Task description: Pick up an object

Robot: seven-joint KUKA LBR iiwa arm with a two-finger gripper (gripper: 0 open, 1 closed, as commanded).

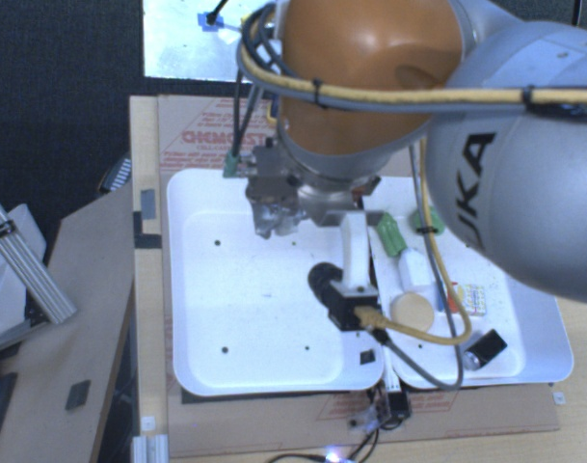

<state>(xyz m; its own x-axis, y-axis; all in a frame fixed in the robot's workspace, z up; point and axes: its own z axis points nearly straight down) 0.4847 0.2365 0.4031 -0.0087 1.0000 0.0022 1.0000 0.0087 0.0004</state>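
My gripper hangs under the big orange wrist, over the far middle of the left bin. Nothing shows beneath it but bare white bin floor. The right bin holds a green block, a white tube, a tan round disc, a colourful card and a black-and-silver piece. The arm hides the far part of the right bin.
A small dark square lies in the left bin's near right corner. Both bins rest on a cardboard sheet on the bench. A metal rail slants at the far left, outside the bins.
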